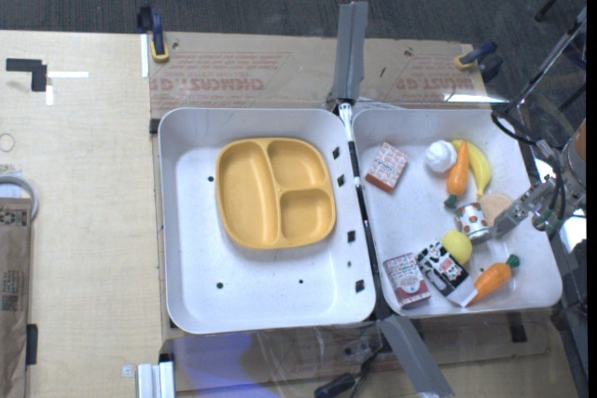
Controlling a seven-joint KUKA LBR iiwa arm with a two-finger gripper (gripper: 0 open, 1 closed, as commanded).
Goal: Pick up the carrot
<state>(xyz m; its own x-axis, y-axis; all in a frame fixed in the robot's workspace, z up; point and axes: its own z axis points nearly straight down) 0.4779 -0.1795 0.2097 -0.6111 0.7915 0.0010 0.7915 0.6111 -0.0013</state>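
Two toy carrots lie in the right bin (541, 289). One carrot (492, 279) rests near the bin's front right corner, its green top pointing up and right. The other carrot (457, 168) lies at the back between a white ball (438, 156) and a banana (479, 166). My gripper (511, 219) reaches in from the right, low over the bin beside a small can (473, 221). It sits above the front carrot and below the back one in the view, with nothing visibly held.
Also in the right bin are a lemon (456, 245), a black-and-white carton (443, 267), and two small red boxes (406, 280) (386, 166). The left bin (187, 284) holds a yellow divided plate (276, 193). A divider wall (353, 200) separates the bins.
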